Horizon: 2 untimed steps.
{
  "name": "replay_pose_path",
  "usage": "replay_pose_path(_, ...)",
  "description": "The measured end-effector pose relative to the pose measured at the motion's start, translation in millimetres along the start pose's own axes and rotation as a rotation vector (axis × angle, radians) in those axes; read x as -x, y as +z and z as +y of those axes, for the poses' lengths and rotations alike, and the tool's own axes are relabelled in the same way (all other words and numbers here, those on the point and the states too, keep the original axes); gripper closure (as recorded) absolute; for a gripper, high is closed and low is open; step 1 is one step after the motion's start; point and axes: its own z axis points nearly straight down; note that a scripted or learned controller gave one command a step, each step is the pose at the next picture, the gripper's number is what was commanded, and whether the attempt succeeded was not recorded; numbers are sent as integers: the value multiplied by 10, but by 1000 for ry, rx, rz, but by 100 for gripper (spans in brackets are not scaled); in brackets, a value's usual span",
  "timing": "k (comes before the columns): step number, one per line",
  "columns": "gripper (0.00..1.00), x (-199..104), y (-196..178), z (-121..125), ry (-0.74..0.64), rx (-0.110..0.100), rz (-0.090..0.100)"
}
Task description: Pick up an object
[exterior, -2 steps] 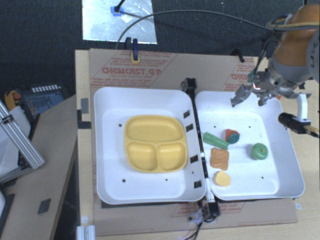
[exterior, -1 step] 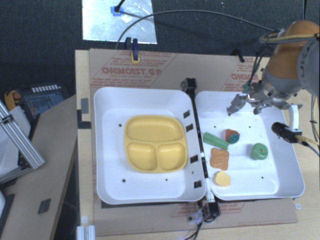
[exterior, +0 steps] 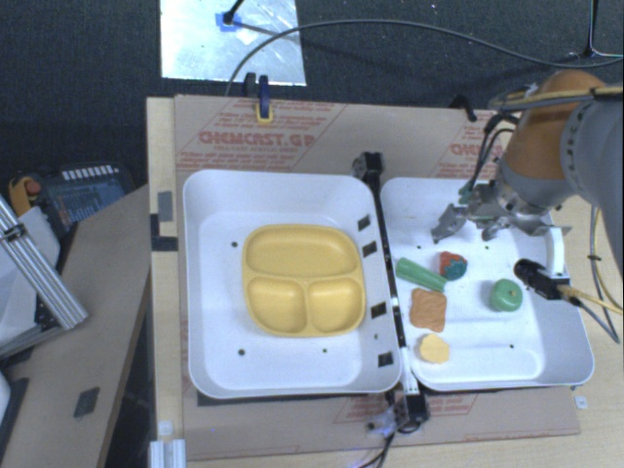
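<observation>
Yellow round piece point(exterior: 434, 349) lies nearest the camera in the right bin point(exterior: 556, 359), with a brown slab point(exterior: 428, 309) just above it. Green cylinder point(exterior: 420, 274), red-and-teal object point(exterior: 451, 264) and green ball point(exterior: 505, 294) sit mid-bin, apart from each other. Gripper point(exterior: 470, 220) is above the bin's far part, fingers spread, grasping nothing. Left bin point(exterior: 210, 261) holds a yellow divided tray point(exterior: 303, 279).

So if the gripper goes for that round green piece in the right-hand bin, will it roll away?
Probably somewhat. The green piece looks rounded like a small toy fruit, so a sideways nudge could roll it on the smooth right bin floor. It seems rigid and light, likely plastic.
</observation>
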Motion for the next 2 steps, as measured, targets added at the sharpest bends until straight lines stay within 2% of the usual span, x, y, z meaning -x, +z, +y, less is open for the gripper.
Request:
replay_pose_path(1, 0, -6, 365, 4, 0, 1, 0)
replay_pose_path(2, 100, -1, 232, 20, 1, 7, -1)
